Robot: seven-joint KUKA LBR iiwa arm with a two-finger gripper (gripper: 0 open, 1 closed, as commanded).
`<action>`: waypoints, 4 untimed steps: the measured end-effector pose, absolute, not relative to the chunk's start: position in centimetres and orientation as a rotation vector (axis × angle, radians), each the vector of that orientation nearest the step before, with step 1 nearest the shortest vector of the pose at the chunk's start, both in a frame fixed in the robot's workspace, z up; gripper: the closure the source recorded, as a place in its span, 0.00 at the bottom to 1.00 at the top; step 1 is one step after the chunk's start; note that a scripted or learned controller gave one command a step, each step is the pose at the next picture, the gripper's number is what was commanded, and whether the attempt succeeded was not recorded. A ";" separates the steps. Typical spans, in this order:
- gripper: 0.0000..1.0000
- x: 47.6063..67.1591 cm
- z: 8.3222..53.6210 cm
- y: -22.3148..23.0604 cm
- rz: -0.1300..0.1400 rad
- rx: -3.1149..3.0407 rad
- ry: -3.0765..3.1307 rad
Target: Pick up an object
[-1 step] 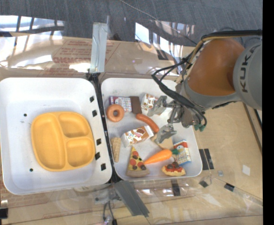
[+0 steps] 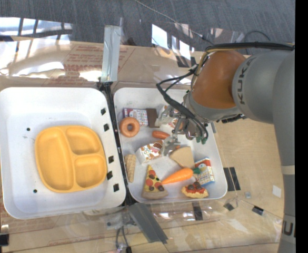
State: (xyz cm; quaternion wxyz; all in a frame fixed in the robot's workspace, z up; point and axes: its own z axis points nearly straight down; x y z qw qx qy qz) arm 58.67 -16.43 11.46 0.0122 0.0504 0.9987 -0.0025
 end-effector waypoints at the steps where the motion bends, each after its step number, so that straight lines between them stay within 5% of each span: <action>1: 0.00 58.4 9.9 -20.3 -0.009 -0.539 3.083; 2: 0.00 60.2 9.4 -11.8 -0.001 -0.540 3.092; 3: 0.00 56.3 9.5 -10.7 -0.017 -0.407 3.106; 4: 1.00 56.5 10.6 -10.4 -0.015 -0.419 3.101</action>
